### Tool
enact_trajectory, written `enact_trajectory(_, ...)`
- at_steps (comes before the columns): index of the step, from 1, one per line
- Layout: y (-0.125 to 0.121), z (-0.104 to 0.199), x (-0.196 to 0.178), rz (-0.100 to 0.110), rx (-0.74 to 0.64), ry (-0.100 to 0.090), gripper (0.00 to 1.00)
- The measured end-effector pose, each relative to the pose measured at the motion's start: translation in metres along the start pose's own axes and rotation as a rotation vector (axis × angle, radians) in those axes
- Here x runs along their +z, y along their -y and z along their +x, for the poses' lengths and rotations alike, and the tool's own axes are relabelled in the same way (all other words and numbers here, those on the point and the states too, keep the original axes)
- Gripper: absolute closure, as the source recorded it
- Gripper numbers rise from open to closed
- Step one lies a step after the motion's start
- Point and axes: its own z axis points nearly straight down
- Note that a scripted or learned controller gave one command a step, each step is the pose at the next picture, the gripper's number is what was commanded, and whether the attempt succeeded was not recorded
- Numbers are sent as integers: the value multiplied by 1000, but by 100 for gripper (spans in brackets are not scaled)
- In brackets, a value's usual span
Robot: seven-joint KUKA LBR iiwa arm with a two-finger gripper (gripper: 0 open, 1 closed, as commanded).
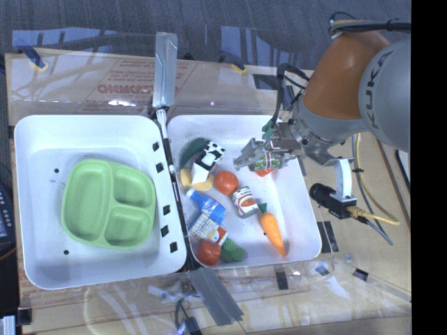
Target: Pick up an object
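Tomato (208, 252) at right bin's (297, 135) near rim, lowest in view. Gripper (269, 152) over bin's far-right part, fingers closed on red-green item (267, 162), lifted just above floor, judging by clearance. Item directly under wrist, long axis roughly left-right. Carrot (274, 232), can (244, 202), orange ball (225, 182) below-left, apart. Left bin (28, 187) holds green tray (108, 202). White floor, room upward free.

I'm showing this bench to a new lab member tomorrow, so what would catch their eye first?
Probably the big grey arm with its orange band reaching in from the right, its gripper over the right bin with a small red and green object at its tip. Next, the pile of toy food in that bin, including an orange carrot and a tomato. The left bin bears a green divided plate.
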Motion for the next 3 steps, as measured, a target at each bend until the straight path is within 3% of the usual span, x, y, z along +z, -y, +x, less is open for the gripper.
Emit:
enact_trajectory(1,35,-32,129,1,92,-1,0)
enact_trajectory(2,66,-80,163,-9,67,1,0)
enact_trajectory(3,66,-80,155,-6,61,1,100)
